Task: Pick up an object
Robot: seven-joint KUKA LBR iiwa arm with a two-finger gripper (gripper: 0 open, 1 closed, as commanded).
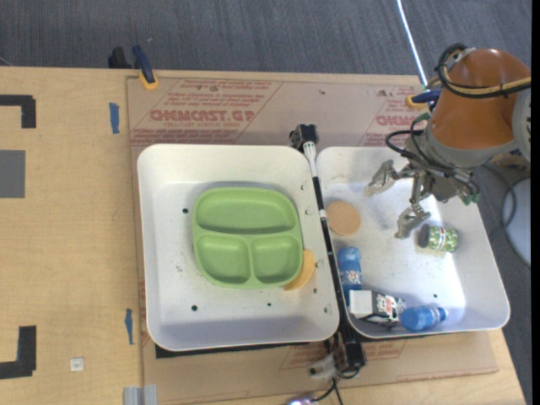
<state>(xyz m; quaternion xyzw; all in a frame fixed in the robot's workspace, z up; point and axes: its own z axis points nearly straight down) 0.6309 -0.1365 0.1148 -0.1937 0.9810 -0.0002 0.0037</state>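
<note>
A: Where is the pincer [396,201] right now?

B: Upper right of the frame, hanging over the right bin [485,260]. Its two fingers are spread wide apart, one tip toward the upper left of that bin, the other lower, just left of a small green can [440,240]. Nothing sits between the fingers.

A: So the can is not held?

B: No. It lies on its side on the bin floor, just beside the lower fingertip; whether they touch I cannot tell.

A: What else is in that bin?

B: A round tan disc [343,218] near its left wall, a blue bottle [349,266] below the disc, and along the lower edge a white box with a dark label [371,304] next to a second blue bottle [421,317], lying flat.

A: And the left bin [160,251]?

B: A green divided plate [248,237] lies in its middle, with one long section above two smaller ones. An orange-yellow piece [299,272] rests against the plate's lower right corner.

A: The arm [472,99] itself?

B: Its orange band fills the upper right corner, above the right bin. Both bins sit on a cardboard sheet [211,112] on the tabletop [59,226].
</note>
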